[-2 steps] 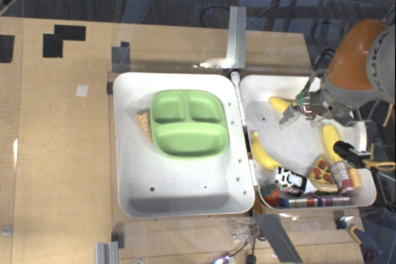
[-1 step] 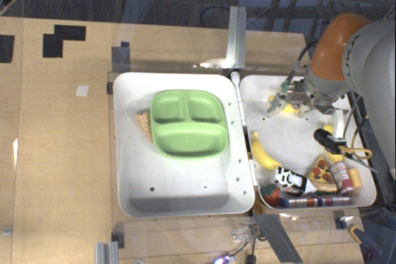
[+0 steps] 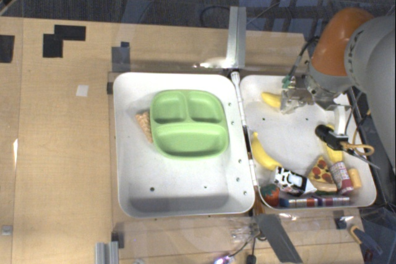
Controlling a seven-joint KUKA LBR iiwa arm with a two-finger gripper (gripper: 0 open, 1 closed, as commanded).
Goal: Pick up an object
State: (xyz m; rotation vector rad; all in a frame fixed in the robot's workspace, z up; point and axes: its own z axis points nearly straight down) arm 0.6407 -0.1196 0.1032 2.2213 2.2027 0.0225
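Observation:
My gripper [image 3: 291, 100] hangs low over the back of the right bin [image 3: 366, 195]. Its tip is right beside a small yellow banana [image 3: 270, 99], which lies just to its left against the back wall. A larger banana [image 3: 262, 154] lies along the bin's left wall. Along the front are a black-and-white toy [image 3: 289, 179], a pizza slice toy [image 3: 322, 172], a small red-brown bottle [image 3: 344, 175] and some markers [image 3: 309, 201].
The left bin [image 3: 133, 195] holds a green divided plate [image 3: 188, 122] with a tan ridged piece [image 3: 144, 125] poking out at its left edge. A metal post [image 3: 237, 34] stands behind the wall between the bins.

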